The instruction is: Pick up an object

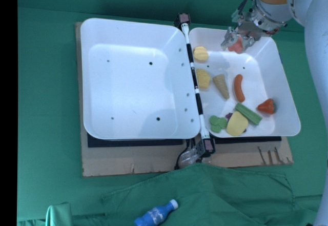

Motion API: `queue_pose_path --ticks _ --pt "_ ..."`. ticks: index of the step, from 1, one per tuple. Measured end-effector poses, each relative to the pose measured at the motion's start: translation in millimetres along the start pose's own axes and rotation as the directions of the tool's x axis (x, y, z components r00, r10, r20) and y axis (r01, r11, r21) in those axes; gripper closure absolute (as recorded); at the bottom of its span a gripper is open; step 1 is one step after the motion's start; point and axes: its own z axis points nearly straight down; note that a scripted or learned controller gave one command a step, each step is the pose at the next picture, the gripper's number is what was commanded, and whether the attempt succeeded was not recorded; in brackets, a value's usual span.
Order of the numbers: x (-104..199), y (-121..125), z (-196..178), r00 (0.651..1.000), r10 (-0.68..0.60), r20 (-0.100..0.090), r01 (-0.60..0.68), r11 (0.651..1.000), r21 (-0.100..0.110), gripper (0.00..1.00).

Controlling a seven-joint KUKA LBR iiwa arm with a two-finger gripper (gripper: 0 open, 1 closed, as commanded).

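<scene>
One red lumpy toy [236, 46] between hand [237, 41] fingers

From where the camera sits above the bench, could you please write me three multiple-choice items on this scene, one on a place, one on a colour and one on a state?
1. Where do the toy foods lie?
A. In the right bin
B. In the left bin
C. On the green cloth

2. What colour is the long stick-shaped piece near the right bin's front edge?
A. Blue
B. Green
C. White

3. How does the sausage lie?
A. Propped upright against the bin's wall
B. Between the gripper's fingers
C. Flat on the bin's floor, apart from the gripper

Answers:
1. A: the right bin holds the foods, such as the cone.
2. B: the stick is green.
3. C: the sausage lies flat mid-bin, while the gripper hovers at the bin's far edge, by a red piece.
</scene>
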Motion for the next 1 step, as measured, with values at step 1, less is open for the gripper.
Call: queue_pose_path --ticks 1 --pt "4.8 1.3 -48.8 1.0 0.0 0.0 0.0 1.0 -0.001 1.0"
